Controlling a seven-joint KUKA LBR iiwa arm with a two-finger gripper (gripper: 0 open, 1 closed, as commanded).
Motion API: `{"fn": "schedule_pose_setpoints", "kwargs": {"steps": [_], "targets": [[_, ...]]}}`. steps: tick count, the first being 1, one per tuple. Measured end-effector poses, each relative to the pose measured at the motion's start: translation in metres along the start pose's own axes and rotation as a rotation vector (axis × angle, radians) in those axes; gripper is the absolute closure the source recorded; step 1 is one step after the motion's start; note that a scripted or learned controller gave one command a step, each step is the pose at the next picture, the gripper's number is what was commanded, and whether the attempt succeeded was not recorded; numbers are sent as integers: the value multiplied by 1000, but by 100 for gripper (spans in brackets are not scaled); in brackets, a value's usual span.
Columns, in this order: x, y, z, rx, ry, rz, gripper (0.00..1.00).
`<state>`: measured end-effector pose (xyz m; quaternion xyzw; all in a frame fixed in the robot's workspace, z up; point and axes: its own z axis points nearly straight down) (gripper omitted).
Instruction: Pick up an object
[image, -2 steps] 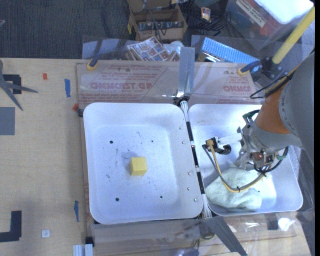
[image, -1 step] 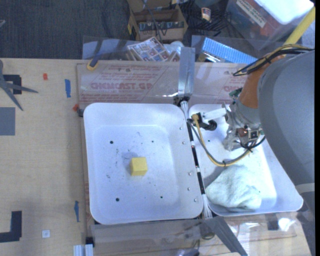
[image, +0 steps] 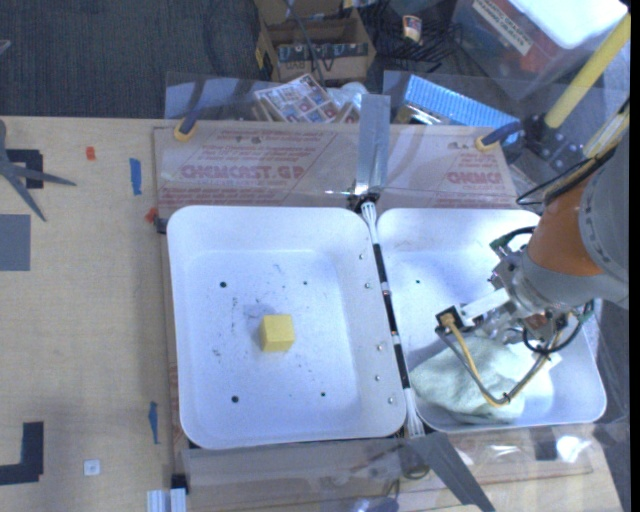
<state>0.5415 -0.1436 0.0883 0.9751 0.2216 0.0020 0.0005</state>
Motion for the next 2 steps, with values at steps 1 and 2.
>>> {"fn": "schedule_pose_setpoints", "kwargs": {"steps": [1, 2], "targets": [[29, -22, 0, -7, 3, 251, 100], [84, -15, 0, -3, 2, 246, 100]]}}
